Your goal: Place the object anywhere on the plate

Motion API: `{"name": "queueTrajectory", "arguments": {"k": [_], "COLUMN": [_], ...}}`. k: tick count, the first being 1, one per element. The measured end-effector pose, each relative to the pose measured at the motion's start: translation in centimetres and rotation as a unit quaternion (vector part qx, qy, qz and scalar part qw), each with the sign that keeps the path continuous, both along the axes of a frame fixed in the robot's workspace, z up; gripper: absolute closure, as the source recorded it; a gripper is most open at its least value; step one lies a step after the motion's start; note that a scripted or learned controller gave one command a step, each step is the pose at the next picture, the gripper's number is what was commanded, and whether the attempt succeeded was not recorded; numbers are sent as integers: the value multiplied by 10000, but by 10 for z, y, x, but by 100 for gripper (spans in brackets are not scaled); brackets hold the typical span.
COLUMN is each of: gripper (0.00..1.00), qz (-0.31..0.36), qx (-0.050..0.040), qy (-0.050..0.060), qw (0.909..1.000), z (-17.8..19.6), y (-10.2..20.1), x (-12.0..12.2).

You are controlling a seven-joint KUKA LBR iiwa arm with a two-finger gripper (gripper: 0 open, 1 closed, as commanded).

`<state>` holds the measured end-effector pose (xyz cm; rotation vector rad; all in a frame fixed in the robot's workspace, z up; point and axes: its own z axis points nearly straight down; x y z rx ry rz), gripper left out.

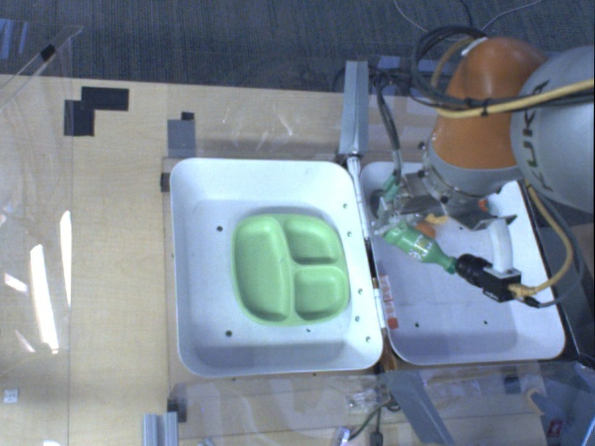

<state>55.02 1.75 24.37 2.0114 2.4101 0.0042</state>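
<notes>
- Tabletop [93, 249]: two white bins side by side.
- Left bin [200, 342]: green plate [290, 268] at centre, three compartments, nothing on it.
- Right bin [465, 342]: green bottle [418, 245] lies at 10 o'clock, cap toward 4 o'clock.
- Jaws [402, 207] just above the bottle's 11 o'clock end, touching or nearly; open or closed, can't tell.
- Arm [483, 91] at 12 o'clock over the right bin.
</notes>
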Motion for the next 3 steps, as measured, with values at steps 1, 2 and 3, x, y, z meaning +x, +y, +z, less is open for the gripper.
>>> {"name": "queueTrajectory", "arguments": {"k": [1, 2, 3], "gripper": [100, 0, 0], "qz": [-348, -347, 177], "qx": [5, 5, 1], "qy": [3, 0, 9], "qw": [9994, 9994, 9998], "z": [3, 3, -76], "y": [71, 71, 107], "x": [13, 13, 11]}}
